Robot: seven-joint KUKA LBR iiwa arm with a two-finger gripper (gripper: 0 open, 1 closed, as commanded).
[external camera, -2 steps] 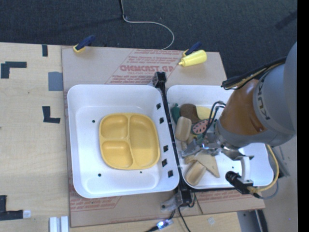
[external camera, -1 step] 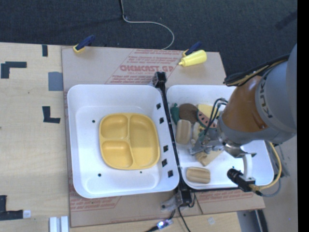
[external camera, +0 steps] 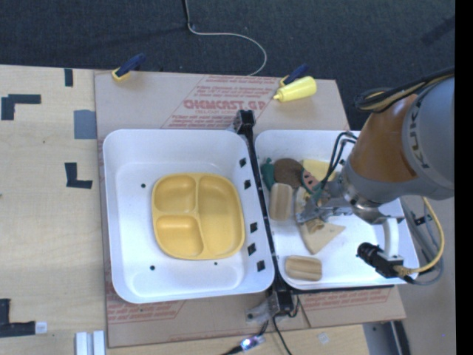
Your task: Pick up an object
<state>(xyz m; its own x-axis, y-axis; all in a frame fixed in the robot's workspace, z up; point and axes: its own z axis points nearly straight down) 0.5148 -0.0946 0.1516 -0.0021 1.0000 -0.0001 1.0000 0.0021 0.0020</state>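
My gripper reaches down into the right bin from the right, its fingertips low among the food pieces. Just under it lies a pale wedge like a cheese slice. To its left stands a tan bread-like block, with a dark brown round piece behind that. A yellow wedge sits at the back, partly behind the arm. Near the bin's front lies a tan loaf-shaped piece. No object shows clearly between the fingers.
The left bin holds a yellow divided plate. A black divider runs between the bins. A yellow clamp and a blue-yellow clamp sit on the cardboard behind. Cables hang by the arm at the right.
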